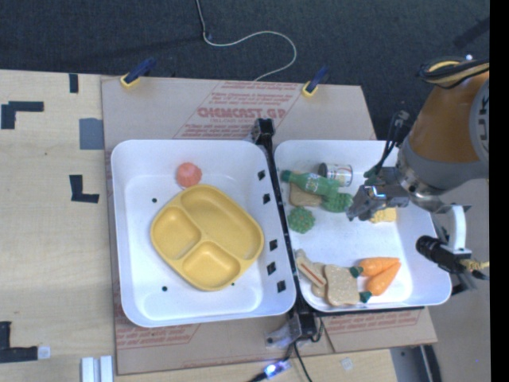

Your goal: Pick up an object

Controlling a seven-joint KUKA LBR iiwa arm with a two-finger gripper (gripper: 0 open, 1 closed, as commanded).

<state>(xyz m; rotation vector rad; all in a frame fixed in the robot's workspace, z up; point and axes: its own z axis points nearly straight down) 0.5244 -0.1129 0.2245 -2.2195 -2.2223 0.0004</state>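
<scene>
Your bench [48, 237]: cardboard sheet [238, 114] flat on it, 2 white bins [127, 213] side by side on cardboard.

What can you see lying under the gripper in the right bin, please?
A yellow object pokes out beneath the gripper; the gripper covers most of it, so its shape stays unclear.

**Things That Are Hard to See**

The big arm [449, 126] is running off the right edge, so most of it is missing. The gripper [367, 203] is sitting over a small yellow thing [386, 213] and hiding part of it, so its shape is staying a puzzle. The green bottle [316, 185] is covering part of the little can [338, 173]. The white cable [238, 22] is leaving at the top edge.
</scene>
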